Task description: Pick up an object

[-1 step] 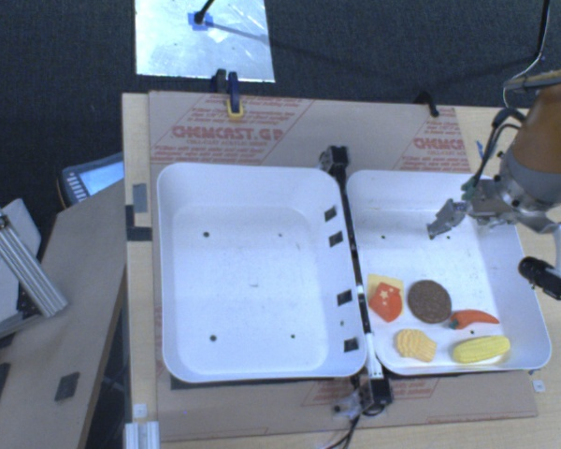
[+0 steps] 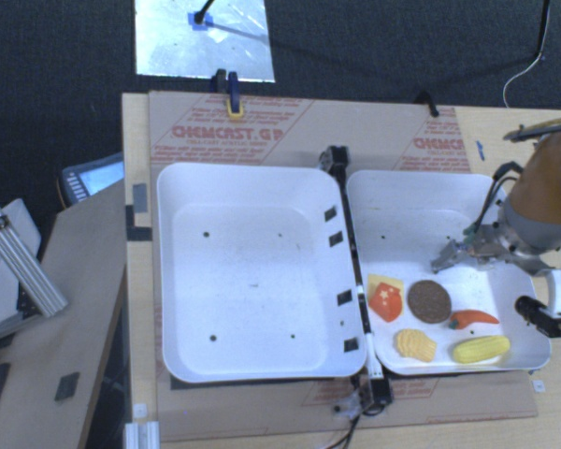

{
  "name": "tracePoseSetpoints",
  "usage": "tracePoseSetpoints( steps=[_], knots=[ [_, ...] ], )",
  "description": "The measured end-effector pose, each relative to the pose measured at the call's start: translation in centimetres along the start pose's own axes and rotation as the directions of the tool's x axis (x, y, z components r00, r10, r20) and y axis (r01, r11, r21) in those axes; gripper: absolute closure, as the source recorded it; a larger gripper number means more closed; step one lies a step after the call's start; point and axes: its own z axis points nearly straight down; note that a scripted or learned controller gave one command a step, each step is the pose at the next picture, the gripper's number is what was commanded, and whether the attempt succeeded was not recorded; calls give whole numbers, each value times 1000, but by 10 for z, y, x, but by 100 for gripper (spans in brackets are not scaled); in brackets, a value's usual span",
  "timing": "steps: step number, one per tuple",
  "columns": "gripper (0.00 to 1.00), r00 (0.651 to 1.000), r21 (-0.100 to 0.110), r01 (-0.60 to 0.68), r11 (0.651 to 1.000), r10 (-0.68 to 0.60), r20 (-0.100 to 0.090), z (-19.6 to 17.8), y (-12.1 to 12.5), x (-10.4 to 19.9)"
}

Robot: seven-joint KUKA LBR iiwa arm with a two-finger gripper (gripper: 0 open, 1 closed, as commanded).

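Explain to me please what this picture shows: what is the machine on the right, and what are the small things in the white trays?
The picture is taken by one camera fixed above a bench, looking down at a slant. On the bench two shallow white bins sit side by side. The grey and orange shape at the right is a robot arm reaching in. Its hand hangs above the right bin; I cannot tell whether it is open or shut, and I see nothing in it. Near that bin's front edge lie toy foods: a pizza slice, a brown cookie, a chili, a yellow piece and a corn cob. The left bin shows just its white floor.
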Motion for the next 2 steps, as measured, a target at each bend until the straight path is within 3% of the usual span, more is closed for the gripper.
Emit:
tracePoseSetpoints(
  steps=[1,2],
  knots=[
    [100,1000,-5,6,1000,-6,1,-16,3,3],
    [100,1000,-11,14,1000,-14,-1,-104,30,55]
  ],
)
